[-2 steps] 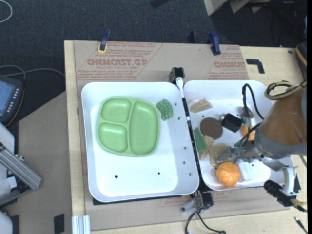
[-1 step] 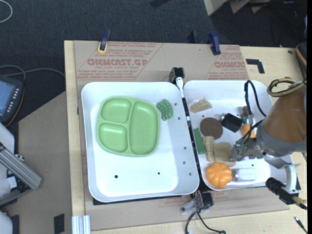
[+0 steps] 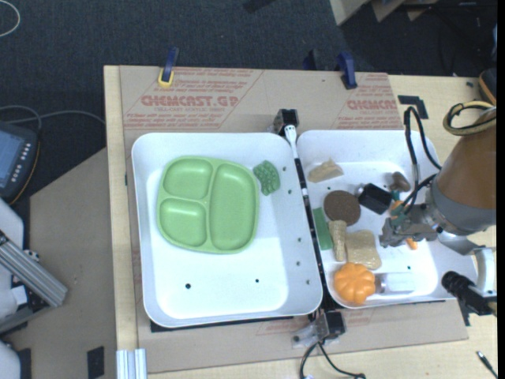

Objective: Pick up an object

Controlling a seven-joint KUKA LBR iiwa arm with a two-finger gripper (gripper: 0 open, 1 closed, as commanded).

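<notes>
White bins (image 3: pixel 150 212); L one holds a pale-green divided plate (image 3: pixel 209 204), dark-green veg (image 3: pixel 267 177). R: orange pumpkin (image 3: pixel 354 282), brown disc (image 3: pixel 342 204).

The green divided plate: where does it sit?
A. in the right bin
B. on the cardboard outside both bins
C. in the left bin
C: the green divided plate lies flat inside the left bin, with a small green toy beside its upper right edge.
</notes>
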